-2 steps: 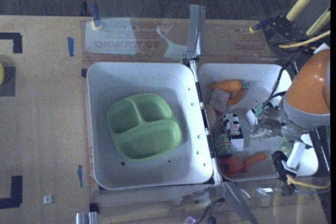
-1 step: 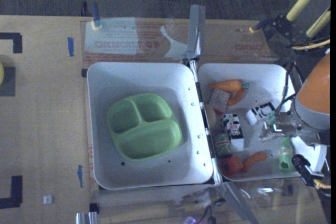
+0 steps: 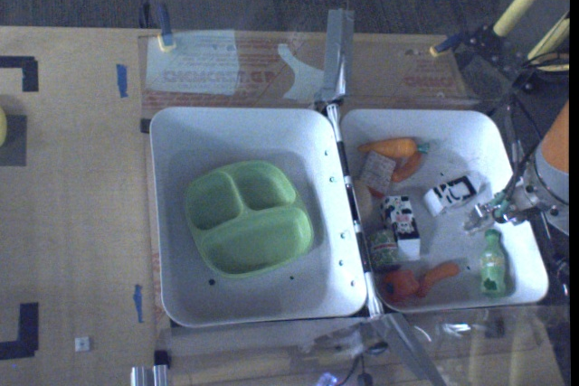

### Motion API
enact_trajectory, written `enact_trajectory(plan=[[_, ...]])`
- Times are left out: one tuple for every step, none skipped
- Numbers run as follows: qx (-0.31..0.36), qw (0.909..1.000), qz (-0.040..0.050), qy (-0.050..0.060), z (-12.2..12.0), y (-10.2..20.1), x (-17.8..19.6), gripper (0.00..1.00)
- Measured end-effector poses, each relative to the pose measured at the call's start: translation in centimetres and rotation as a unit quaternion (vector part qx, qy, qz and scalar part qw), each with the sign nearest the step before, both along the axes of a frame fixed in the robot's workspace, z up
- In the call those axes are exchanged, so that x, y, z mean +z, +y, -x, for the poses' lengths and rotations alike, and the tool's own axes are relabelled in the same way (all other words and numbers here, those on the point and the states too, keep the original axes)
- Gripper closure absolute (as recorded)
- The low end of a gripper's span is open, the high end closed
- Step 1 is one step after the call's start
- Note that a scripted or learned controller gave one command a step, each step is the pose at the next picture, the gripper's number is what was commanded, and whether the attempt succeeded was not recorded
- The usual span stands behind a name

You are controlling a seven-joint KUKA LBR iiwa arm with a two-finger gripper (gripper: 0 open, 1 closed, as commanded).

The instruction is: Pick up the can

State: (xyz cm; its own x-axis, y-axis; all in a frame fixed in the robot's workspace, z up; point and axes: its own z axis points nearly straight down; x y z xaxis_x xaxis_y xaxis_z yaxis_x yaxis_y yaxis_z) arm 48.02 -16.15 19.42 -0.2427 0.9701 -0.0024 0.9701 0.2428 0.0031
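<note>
Gripper [image 3: 482, 214]: we saw it over the right bin [image 3: 470, 124], just above the green bottle [image 3: 493, 264]; we could not tell its state.
Can [image 3: 383, 248]: it lay by that bin's left wall, beside the cow-print carton [image 3: 401, 222].
Left bin [image 3: 172, 194]: it held a green tray [image 3: 249, 217].

red print on cardboard [image 3: 210, 75], illegible

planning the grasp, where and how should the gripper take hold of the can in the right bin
Grip the can across its round sides, coming from above. It sits at the right bin's left wall, with the milk carton right beside it, so a sideways approach looks crowded. Fingers likely fit best front-to-back.
</note>
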Motion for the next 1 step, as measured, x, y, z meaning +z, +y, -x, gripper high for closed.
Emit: enact_trajectory(plan=[[-0.004, 1.0, -0.0002, 0.0, 0.0, 2.07, 1.48, 1.0]])
